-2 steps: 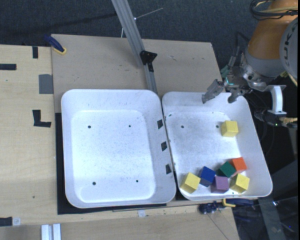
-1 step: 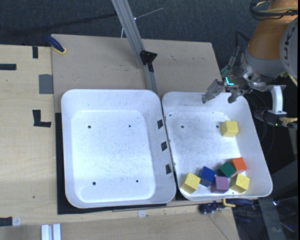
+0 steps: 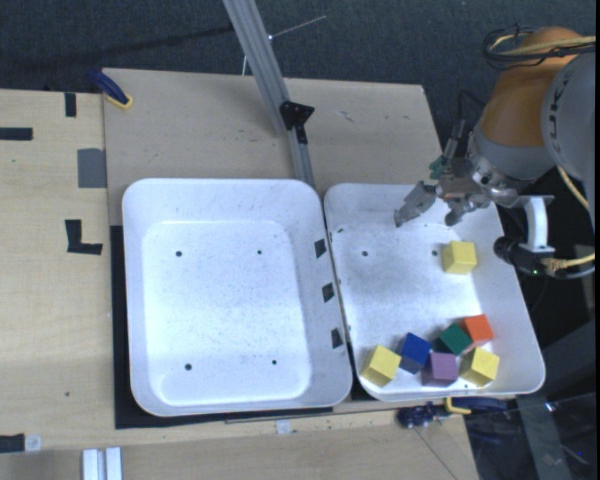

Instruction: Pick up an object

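My gripper point(image 3: 432, 213) hangs over the back of the right bin point(image 3: 380, 268), fingers point(image 3: 413, 206) spread open with nothing between them. A yellow cube point(image 3: 460, 257) lies alone just in front and to the right of the gripper, apart from it. Along the bin's front edge sits a cluster of cubes: yellow point(image 3: 382, 364), blue point(image 3: 414, 350), purple point(image 3: 442, 367), green point(image 3: 454, 340), orange point(image 3: 477, 328) and another yellow point(image 3: 483, 365).
The left bin point(image 3: 220, 298) lies beside the right one, with black clips point(image 3: 325, 290) along the shared edge. A slanted metal pole point(image 3: 265, 63) crosses the bench behind the bins. Cables hang near the arm at the right.
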Tool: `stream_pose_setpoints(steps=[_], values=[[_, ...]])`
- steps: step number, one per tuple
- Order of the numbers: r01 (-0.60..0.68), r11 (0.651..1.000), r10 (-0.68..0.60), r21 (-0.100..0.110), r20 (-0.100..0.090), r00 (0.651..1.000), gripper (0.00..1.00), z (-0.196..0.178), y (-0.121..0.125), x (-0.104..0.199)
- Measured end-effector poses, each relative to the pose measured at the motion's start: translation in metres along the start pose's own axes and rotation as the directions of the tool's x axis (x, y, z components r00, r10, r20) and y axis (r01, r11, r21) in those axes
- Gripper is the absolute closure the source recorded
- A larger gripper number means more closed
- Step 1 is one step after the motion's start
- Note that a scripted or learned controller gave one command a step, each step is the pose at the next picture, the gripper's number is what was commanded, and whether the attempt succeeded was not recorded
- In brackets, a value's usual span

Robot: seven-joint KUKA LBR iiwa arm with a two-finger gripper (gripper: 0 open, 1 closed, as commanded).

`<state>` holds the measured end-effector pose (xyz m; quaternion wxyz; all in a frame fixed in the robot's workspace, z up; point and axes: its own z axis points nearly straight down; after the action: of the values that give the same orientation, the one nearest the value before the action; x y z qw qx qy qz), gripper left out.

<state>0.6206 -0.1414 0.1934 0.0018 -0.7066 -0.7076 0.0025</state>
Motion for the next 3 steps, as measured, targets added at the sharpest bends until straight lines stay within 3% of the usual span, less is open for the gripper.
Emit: stream_pose_setpoints(steps=[2,3], values=[[0.001,1.000,-0.001,0.000,0.000,1.000,0.00,0.105,0.006,0.001],[0.002,1.000,-0.002,-0.004,-0.001,1.000,1.00,0.092,0.008,0.002]])
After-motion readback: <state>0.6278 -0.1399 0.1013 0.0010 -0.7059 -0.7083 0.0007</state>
